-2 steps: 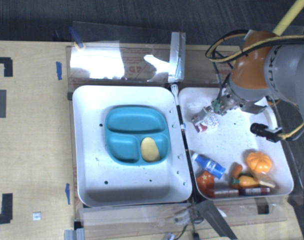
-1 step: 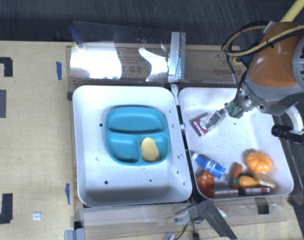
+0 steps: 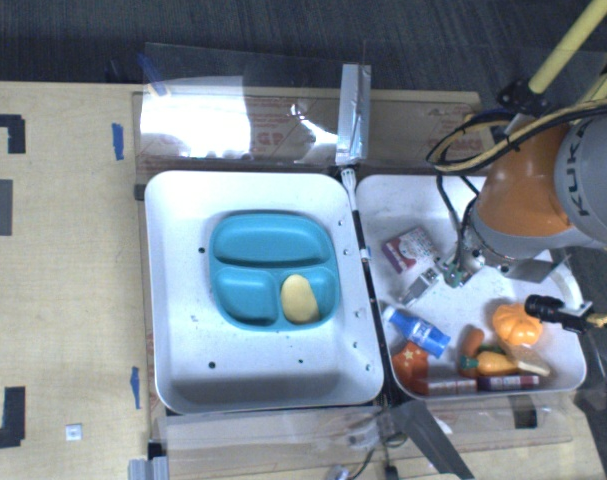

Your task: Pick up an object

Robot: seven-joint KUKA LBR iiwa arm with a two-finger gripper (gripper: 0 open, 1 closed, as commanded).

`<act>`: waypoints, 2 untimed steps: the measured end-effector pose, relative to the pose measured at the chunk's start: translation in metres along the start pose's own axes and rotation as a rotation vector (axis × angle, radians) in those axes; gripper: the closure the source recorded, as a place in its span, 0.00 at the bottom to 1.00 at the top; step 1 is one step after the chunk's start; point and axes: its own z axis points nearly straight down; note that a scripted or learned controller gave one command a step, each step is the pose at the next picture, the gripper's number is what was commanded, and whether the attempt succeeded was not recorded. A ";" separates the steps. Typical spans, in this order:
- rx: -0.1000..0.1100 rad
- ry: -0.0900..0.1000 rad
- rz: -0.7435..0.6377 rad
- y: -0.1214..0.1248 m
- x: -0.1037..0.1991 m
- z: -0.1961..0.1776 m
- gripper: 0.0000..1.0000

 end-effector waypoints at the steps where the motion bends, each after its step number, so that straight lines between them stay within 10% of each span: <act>1: 0.002 0.000 0.271 0.021 -0.015 0.001 0.00; 2: -0.002 -0.001 0.069 0.017 0.029 -0.101 0.00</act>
